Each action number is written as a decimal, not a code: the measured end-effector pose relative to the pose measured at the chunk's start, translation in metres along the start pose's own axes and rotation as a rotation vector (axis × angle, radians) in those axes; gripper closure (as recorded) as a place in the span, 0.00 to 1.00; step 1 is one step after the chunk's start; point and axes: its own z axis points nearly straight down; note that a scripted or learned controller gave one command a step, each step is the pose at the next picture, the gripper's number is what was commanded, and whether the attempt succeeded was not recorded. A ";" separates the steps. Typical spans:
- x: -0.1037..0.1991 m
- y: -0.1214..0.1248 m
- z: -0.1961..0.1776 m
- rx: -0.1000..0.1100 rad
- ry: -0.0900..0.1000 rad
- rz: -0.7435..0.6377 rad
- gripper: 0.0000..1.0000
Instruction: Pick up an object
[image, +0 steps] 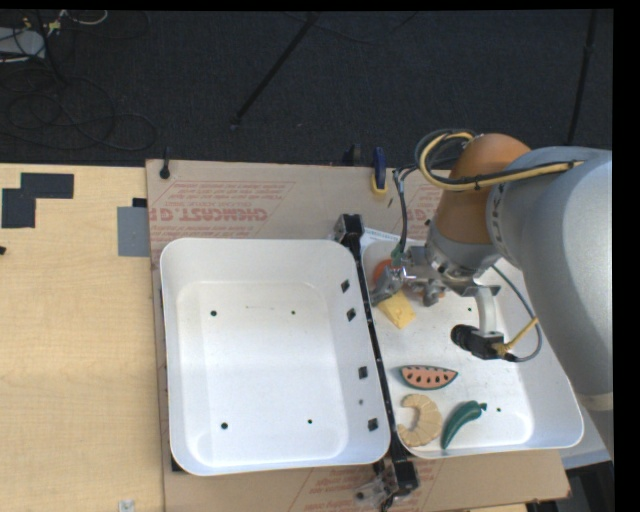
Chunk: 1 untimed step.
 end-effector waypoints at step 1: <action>-0.001 -0.001 -0.010 0.003 0.000 -0.001 1.00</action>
